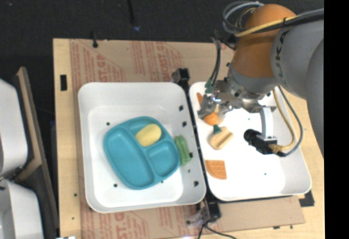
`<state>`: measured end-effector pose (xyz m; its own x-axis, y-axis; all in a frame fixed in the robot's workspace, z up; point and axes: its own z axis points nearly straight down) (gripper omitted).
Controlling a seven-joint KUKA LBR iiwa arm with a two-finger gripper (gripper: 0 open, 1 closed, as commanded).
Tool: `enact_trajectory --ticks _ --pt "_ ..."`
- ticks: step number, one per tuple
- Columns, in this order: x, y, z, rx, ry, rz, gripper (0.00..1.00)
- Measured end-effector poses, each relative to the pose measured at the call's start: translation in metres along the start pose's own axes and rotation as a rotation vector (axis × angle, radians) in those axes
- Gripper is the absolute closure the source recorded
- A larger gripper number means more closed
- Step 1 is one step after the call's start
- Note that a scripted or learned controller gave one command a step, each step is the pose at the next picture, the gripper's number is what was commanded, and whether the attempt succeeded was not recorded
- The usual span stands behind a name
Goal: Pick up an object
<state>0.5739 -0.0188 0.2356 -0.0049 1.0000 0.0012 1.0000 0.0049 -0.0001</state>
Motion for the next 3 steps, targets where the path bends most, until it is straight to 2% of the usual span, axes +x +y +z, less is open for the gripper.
enact_trajectory --ticks 2,3 --pt "0.101 0.037 -0.018 -0.001 0.0 0.001 1.0" --pt "0.098 0.037 -0.018 0.0 -0.001 0.005 0.0"
